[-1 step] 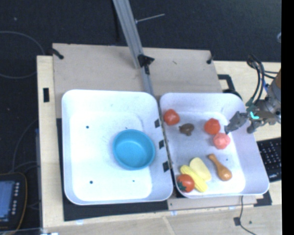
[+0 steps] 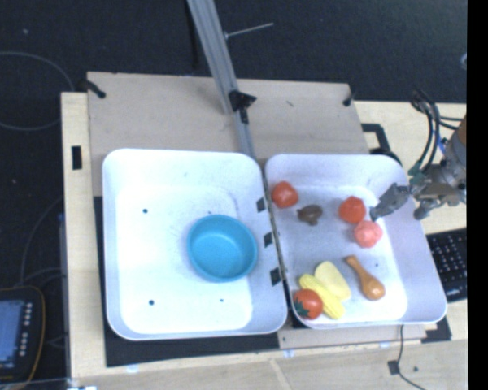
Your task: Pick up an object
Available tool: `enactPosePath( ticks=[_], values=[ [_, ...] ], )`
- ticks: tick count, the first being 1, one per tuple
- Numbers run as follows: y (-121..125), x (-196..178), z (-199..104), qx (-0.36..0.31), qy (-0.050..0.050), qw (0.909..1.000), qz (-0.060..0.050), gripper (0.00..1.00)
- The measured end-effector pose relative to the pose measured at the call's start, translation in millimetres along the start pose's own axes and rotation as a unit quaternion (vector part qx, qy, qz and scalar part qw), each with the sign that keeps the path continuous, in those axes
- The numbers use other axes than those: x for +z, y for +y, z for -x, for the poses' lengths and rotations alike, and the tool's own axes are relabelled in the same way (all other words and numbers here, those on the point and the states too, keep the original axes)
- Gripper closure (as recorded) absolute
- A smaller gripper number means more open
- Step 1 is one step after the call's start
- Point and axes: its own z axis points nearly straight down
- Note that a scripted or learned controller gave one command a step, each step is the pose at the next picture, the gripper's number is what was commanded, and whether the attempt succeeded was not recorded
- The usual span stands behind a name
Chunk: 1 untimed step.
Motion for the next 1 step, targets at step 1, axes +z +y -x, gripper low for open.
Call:
enactPosePath(
  ticks=[1],
  values=[
    [4.8,44.7,-1.1,0.003,-0.001,1.0000,-0.003,0.00]
  ],
)
